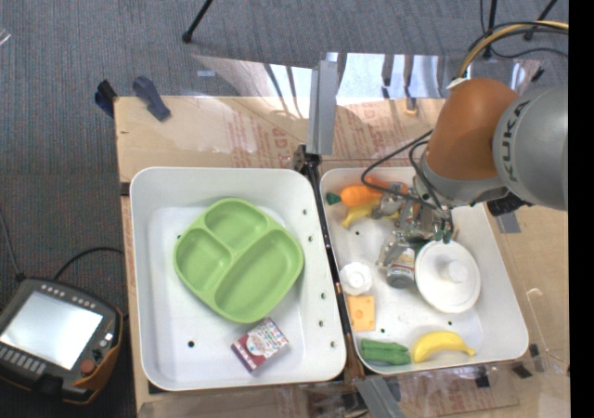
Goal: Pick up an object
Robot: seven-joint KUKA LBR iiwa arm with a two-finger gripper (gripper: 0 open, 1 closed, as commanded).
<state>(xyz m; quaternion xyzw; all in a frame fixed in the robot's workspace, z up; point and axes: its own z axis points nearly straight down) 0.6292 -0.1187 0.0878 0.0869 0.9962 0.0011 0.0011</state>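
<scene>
The divided plate [238,260] lies in the left bin [148,221], behind the small box [260,345].

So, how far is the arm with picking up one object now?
Done: the arm has reached into the right bin, and its tool is low among the objects, above the small can beside the white lidded pot. In hand: nothing visibly gripped. Left: closing on an object and lifting it.

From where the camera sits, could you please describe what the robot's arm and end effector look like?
The arm is grey with dark KUKA lettering and a rounded orange band above the wrist. Thin black cables loop beside it. The end effector is a small metallic assembly with dark parts.
</scene>
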